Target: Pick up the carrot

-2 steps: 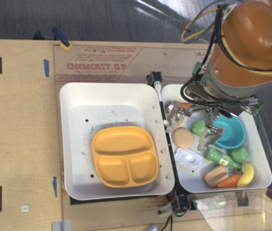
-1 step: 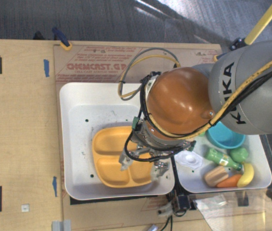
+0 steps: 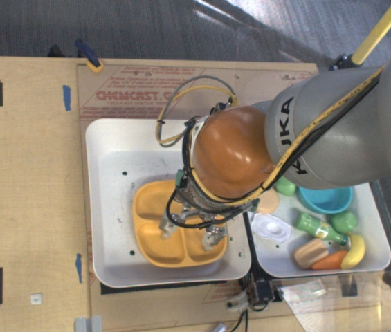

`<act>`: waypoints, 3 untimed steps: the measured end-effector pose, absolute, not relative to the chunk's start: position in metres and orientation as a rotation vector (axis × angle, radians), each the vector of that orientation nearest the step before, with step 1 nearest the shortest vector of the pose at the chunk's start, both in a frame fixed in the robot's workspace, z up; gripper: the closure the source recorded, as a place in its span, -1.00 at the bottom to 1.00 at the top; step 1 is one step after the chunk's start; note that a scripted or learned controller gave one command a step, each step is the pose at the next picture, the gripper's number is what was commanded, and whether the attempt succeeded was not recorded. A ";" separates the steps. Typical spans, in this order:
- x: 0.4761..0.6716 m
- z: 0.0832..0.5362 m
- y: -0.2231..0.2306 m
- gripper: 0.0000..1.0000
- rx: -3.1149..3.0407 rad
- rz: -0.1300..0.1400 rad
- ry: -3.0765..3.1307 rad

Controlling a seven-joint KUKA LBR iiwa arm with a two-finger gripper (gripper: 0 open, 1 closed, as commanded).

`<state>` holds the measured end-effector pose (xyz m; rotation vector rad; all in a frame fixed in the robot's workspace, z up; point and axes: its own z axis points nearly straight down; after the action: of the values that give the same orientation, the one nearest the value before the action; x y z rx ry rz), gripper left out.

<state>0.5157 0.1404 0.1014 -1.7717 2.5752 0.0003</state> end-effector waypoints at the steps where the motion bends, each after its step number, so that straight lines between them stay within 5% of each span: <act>1: 0.518 0.114 0.145 1.00 -1.764 0.005 2.564; 2: 0.510 0.165 0.171 1.00 -1.663 0.002 2.649; 3: 0.568 0.245 0.187 1.00 -1.267 0.002 2.854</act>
<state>0.5678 0.1868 0.2450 -1.2665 2.8540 0.0023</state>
